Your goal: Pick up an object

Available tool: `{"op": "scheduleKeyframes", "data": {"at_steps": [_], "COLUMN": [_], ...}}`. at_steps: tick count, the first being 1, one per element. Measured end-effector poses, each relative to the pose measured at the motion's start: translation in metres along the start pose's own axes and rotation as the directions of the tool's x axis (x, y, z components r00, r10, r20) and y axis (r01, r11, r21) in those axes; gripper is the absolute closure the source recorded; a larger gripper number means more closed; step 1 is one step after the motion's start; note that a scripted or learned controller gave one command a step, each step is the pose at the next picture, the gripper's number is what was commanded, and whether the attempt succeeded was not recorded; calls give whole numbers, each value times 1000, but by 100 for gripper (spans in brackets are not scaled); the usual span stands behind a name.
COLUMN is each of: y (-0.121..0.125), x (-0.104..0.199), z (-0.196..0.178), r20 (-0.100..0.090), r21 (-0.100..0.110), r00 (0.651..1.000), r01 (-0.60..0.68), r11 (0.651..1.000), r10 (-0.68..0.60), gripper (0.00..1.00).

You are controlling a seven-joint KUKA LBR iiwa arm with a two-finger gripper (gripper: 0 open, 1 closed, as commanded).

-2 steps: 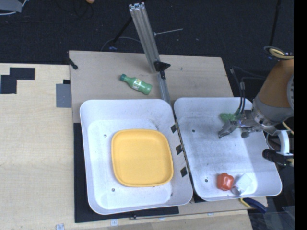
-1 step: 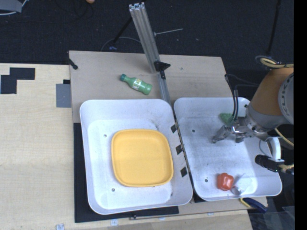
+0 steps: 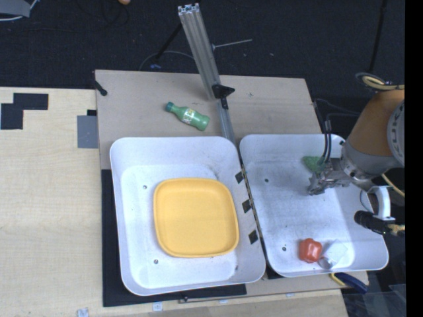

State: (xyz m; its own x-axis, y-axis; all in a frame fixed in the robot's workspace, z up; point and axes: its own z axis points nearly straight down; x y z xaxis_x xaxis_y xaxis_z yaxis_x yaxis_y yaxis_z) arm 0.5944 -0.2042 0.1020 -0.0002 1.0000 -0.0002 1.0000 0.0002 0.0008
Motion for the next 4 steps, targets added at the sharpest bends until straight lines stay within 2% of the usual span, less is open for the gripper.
{"op": "scheduleKeyframes", "data": {"at_steps": [1,2,3,4], "y": [3,6,6,9], "x": [-8,-3,-4,48], "z": [-46,-107,-138,-146], "r20": [1,1,1,-1], "r21": [-3,-4,-2,0], "r00": [1000,1000,1000,1000], "r01": [0,0,-1,3], "r11": [1000,1000,1000,1000], "r10": [0,0,1,-3], "gripper": [100,100,100,100]}}
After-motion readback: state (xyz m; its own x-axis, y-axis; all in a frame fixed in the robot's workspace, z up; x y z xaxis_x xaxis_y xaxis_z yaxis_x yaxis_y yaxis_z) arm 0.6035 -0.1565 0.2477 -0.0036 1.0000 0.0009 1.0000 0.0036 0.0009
